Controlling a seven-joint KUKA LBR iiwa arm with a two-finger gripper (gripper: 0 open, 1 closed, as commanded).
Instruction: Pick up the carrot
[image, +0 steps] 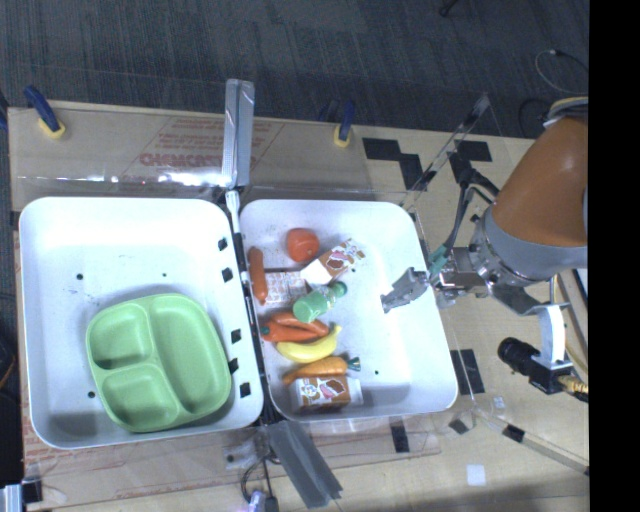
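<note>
While the arm reaches in from the right of the frame, its hand (405, 290) hangs over the right half of the right bin (420, 350), near that bin's right wall; nothing lies between its fingers, and whether they stand apart or together cannot be told at this size.

The carrot (292, 325) lies left of centre in the same bin, well apart from the hand. It is pressed into a cluster: a yellow banana (308, 347) touches it below and a green bottle (318, 302) sits against its upper right end.

Risks, as judged:
- A descent from the present position would land on bare bin floor; a leftward move is needed first.
- Closing on the carrot may catch the banana or the bottle, because all three touch.
- A second orange piece (318, 368) lies lower in the bin above a printed packet (322, 392); it could be taken for the target. A reddish sausage (258, 274) near the divider is a lesser confusion.

Other items: a tomato (302, 243) and a small carton (343, 259) sit in the upper part of the bin. The left bin (40, 240) holds a green divided plate (158, 360). Both bins rest on the desk (300, 140).
</note>
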